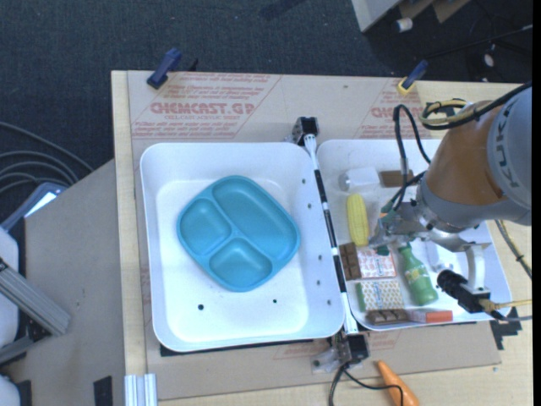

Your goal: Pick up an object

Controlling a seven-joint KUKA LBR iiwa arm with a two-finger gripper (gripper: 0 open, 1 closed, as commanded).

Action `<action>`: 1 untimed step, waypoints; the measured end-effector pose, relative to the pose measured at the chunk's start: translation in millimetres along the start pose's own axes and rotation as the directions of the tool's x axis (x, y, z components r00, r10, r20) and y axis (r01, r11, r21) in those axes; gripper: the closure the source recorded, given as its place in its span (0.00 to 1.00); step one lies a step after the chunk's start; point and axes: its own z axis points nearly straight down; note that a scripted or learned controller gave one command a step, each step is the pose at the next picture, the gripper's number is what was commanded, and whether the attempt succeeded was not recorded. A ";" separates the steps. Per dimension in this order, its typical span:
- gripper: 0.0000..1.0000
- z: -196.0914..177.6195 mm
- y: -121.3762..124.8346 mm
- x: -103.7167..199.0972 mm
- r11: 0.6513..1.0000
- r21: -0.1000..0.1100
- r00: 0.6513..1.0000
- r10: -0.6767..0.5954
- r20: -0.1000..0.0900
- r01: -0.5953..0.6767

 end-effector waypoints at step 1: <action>1.00 -94.1 -5.0 34.6 1.000 -0.003 1.000 0.000 0.001 0.000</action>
